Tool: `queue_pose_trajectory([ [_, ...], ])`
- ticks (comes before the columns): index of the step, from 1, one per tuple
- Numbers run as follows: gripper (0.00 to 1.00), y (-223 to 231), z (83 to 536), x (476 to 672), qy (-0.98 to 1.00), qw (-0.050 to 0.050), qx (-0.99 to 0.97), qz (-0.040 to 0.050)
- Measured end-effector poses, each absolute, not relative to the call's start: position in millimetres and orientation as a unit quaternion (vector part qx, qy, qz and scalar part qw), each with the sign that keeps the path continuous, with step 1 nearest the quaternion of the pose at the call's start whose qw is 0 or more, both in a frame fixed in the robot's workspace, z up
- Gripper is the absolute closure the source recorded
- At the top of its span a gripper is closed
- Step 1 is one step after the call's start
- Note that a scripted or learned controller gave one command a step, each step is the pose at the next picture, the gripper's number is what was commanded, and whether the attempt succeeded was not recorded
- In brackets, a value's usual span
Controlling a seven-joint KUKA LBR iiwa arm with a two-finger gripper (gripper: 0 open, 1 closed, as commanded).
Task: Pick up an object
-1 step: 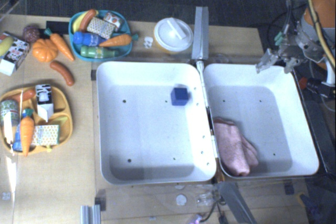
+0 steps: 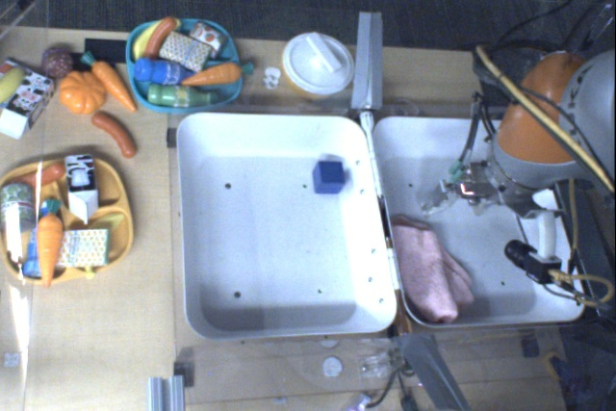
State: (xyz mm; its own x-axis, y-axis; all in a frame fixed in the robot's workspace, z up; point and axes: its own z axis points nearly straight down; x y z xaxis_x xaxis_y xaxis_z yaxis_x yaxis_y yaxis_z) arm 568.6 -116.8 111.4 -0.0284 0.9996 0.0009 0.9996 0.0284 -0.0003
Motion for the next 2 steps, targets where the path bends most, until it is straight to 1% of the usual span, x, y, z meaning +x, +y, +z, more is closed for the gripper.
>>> queue_pose_trajectory([
  [1, 0.00, -81, 185, 539.8, -0.789, -0.002, -0.615, -0.0015],
  [2, 0.00, -79, 209, 534.3, -0.809, -0.002, -0.588, -0.0012],
])
